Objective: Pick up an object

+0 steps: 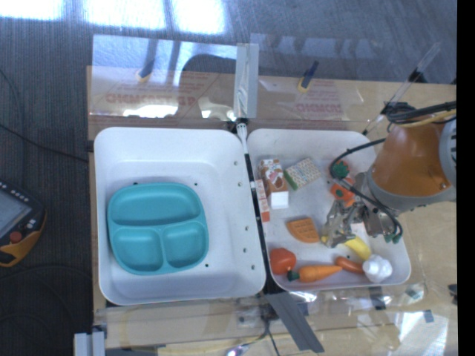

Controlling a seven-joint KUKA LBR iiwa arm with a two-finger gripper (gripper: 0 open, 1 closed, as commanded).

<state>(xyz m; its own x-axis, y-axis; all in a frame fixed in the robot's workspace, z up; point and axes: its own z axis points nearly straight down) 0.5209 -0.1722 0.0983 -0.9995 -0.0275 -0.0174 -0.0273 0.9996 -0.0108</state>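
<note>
Fingers [340, 232] hang low in the right bin [319, 141], pointing down and to the left from the orange band [412, 158]; whether they are spread or closed cannot be told, for the metal parts blur together, and nothing can be made out between them.

Just left of them lies an orange wedge [303, 230], near but not plainly touching. Just right and slightly below sits a yellow piece [358, 248], close against the wrist hardware. Below it a white ball [376, 268] rests in the bin's lower right corner, with a small orange stick [347, 264] beside it. A carrot [318, 273] lies along the bottom wall, and a red tomato [282, 259] sits just left of its green end.

Farther up, a red carton [272, 182] stands against the divider, and a pale patterned box [303, 173] lies tilted beside it. A green and orange item [340, 173] sits near the cable above the fingers.

In the left bin [119, 147] rests a teal tray [156, 226] with three compartments. Both bins stand on the table [438, 221].
</note>
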